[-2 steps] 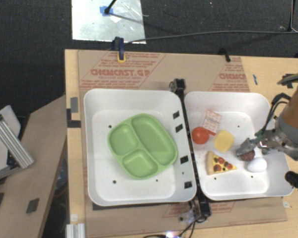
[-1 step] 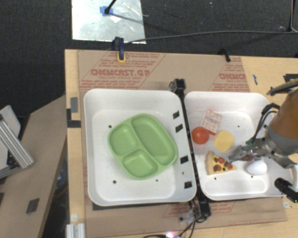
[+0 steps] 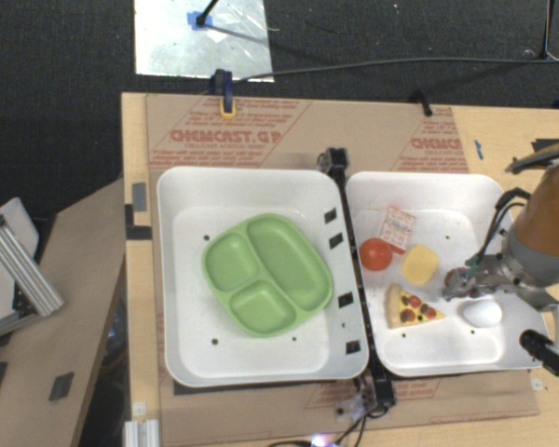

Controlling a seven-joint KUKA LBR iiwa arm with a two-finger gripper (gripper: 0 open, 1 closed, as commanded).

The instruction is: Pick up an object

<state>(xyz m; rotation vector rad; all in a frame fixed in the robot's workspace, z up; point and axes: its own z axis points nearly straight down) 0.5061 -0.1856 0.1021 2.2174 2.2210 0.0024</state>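
1. Hand [image 3: 466,284] of the grey arm sits low inside the right bin [image 3: 429,357], over its right half; dark metal parts crowd the tip, and I cannot tell how it is set or whether anything is caught in it.
2. White egg-shaped object [image 3: 483,314] lies just below and to the right of the hand, very close to it; whether the two touch cannot be made out.
3. Yellow rounded piece [image 3: 420,264] lies just to the left of the hand, apart from it.
4. Pizza slice toy [image 3: 409,308], with red spots on it, lies below the yellow piece and to the lower left of the hand, its point aimed right toward the white object.
5. Red tomato-like ball [image 3: 375,254] sits to the left of the yellow piece, near the right bin's left wall.
6. Small printed packet [image 3: 398,225], pale with red marks, lies flat above the ball and the yellow piece, farther from the hand.
7. Orange band [image 3: 552,212] of the arm rises above and to the right of the hand, beyond the right bin's right wall.
8. Left bin [image 3: 182,277] stands well to the left of the hand, touching the right bin along their shared edge.
9. Green divided plate [image 3: 266,273], with three compartments, lies in the middle of the left bin.
10. Bench [image 3: 261,128] under both bins is covered by a brown printed board.
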